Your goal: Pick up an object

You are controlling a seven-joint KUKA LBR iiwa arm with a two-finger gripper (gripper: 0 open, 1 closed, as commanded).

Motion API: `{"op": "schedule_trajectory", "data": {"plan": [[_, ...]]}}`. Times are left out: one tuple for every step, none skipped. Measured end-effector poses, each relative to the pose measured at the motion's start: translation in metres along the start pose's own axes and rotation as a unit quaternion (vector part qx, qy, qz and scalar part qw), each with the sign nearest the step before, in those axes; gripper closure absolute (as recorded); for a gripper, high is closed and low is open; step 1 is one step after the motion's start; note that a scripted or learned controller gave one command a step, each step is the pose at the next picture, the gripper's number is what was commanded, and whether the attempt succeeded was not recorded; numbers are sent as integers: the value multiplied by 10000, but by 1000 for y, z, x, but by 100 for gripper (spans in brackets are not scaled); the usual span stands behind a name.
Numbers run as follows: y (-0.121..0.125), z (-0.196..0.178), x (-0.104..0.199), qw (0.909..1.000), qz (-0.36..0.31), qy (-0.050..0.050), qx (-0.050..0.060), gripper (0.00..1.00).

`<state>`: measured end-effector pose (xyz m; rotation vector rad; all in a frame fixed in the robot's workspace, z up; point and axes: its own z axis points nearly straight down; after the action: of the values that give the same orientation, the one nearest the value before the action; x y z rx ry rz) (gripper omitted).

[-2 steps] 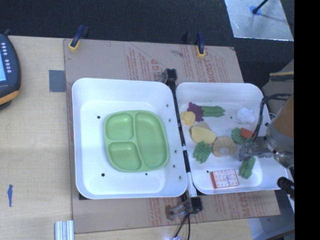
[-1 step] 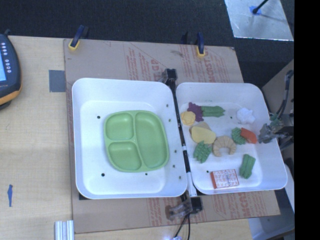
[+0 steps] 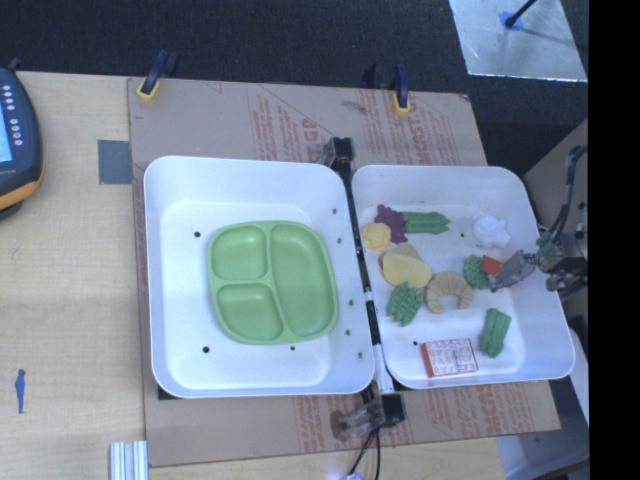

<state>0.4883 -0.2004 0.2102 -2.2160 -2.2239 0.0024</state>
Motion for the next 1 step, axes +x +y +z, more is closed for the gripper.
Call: {"op": "schedule_trajectory", "data": {"plan": [[70, 123, 9, 10000, -26, -8, -12, 0]]}}
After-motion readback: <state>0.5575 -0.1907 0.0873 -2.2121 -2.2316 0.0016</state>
